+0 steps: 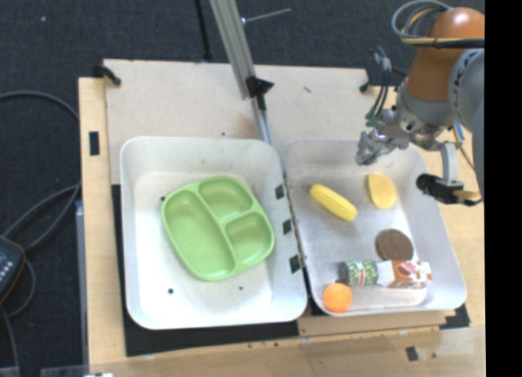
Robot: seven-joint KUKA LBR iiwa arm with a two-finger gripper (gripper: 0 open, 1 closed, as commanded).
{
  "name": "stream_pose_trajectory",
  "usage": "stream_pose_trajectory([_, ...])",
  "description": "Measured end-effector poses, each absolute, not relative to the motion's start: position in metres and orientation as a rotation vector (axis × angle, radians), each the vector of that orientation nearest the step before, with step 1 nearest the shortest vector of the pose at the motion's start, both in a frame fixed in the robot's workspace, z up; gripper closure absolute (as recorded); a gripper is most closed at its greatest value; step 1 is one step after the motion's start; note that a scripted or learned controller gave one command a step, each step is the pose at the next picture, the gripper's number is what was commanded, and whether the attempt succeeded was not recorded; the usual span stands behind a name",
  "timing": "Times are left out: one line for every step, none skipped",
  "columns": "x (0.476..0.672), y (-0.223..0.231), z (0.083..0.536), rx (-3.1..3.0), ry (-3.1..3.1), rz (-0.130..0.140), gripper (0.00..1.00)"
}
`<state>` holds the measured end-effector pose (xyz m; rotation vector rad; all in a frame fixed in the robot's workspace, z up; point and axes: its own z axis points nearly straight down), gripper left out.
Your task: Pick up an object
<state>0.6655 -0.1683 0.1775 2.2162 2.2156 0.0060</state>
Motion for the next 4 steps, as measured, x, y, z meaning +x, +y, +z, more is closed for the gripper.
stream_pose_trajectory([0.667, -0.170, 0.220, 2.215, 2.219, 0.005, 1.00])
stream_pose_trajectory([0.656, -0.128, 0.221, 2.216, 2.227, 0.001, 1.00])
stream_pose_trajectory([0.646, -0.084, 0.229, 2.215, 2.229, 0.002, 1.00])
stream_pose_trajectory([0.626, -0.037, 0.223, 2.218, 2.224, 0.001, 1.00])
